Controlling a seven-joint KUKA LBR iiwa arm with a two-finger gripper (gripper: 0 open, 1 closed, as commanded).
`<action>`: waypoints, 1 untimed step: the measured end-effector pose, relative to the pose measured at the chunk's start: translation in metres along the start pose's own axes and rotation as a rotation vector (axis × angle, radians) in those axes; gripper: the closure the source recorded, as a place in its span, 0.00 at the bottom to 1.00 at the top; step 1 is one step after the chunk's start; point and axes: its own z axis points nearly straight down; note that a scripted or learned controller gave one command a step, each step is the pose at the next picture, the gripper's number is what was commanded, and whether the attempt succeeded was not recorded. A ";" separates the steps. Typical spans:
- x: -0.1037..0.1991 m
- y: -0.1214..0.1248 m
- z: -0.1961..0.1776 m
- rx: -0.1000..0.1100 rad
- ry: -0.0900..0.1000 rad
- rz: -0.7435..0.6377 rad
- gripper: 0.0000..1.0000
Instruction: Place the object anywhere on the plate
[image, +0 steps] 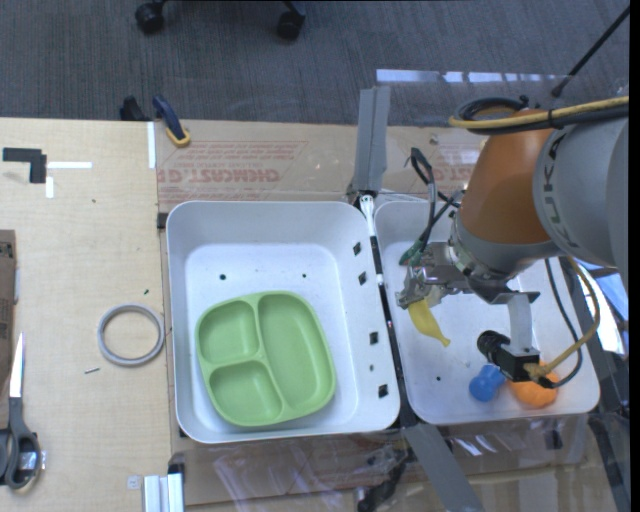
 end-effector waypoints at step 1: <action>0.052 -0.033 -0.144 0.000 -0.002 -0.004 1.00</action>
